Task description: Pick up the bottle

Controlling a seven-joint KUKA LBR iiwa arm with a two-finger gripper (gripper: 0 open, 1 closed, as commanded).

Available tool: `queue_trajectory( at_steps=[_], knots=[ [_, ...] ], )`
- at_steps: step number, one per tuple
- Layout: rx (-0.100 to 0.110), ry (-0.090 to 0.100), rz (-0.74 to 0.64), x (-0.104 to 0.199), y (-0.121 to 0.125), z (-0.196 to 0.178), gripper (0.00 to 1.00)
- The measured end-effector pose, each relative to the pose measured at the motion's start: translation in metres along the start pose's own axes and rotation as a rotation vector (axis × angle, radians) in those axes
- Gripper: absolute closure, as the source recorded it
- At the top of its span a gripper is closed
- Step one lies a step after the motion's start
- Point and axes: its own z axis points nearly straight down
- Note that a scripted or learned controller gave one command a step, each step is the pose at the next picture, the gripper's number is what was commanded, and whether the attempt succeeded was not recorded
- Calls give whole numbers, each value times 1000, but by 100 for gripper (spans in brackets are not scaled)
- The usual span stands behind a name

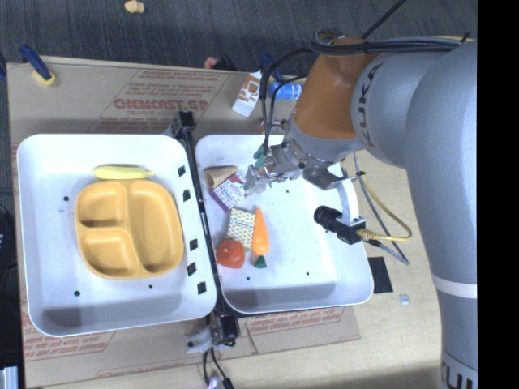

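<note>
Cardboard-covered bench, two white bins. Your gripper (261, 171) hangs low over the right bin (324, 267), by the purple wrapper (230, 193). I can't tell if it's clamped or loose. My best guess for the bottle (248, 96) is that small labelled thing outside the bin's far rim, lying tilted, so you'd reach away across the rim.

The carrot (259, 232) is the landmark. Touching its left are a patterned packet (240, 225) and a tomato (230, 254); above-left, a cone (219, 175) and purple wrapper (229, 193) crowd the bin wall. Right of the carrot, the right bin (300, 286) floor lies open up to the arm (422, 112).
</note>
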Motion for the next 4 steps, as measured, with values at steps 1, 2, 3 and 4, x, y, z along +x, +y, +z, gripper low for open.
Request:
queue_trajectory(
  at_steps=[1,2,3,4],
  knots=[
    [1,1,27,-15,-107,26,100],
    [-3,-2,-365,27,-105,0,100],
    [0,0,-600,79,-96,0,100],
    [-3,-3,-733,152,-82,-35,100]
  ],
)
